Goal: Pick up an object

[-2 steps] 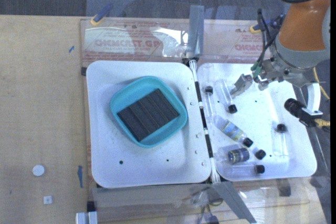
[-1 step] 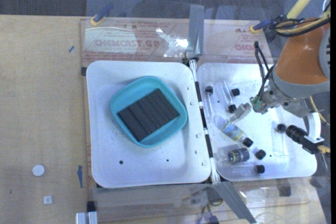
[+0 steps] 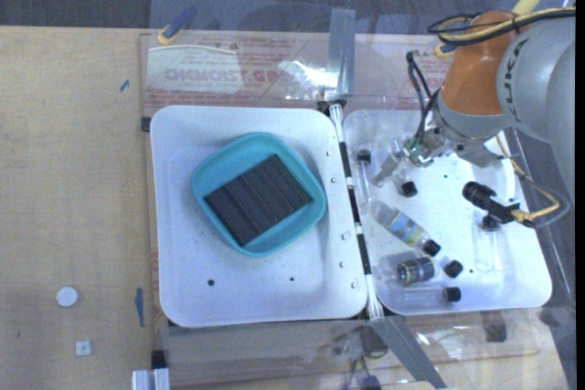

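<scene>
Pincer (image 3: pixel 395 165) hangs low over right bin (image 3: pixel 526 283), near small bottles (image 3: pixel 409 231).

Robot lab (arm (image 3: pixel 512 68), white bins (image 3: pixel 174 142))

- The arm (image 3: pixel 539 68) I'm driving has a smooth, rounded grey shell with a dull metallic sheen.
- I see a broad orange band (image 3: pixel 475 73) wrapping the link just above the wrist.
- Black cables (image 3: pixel 422 96) run along the orange section and down toward the wrist, with a looped bundle (image 3: pixel 471 30) on top mixing black and yellow strands.
- The end effector (image 3: pixel 395 164) is small, pale metal, with a greenish spot at its base.
</scene>
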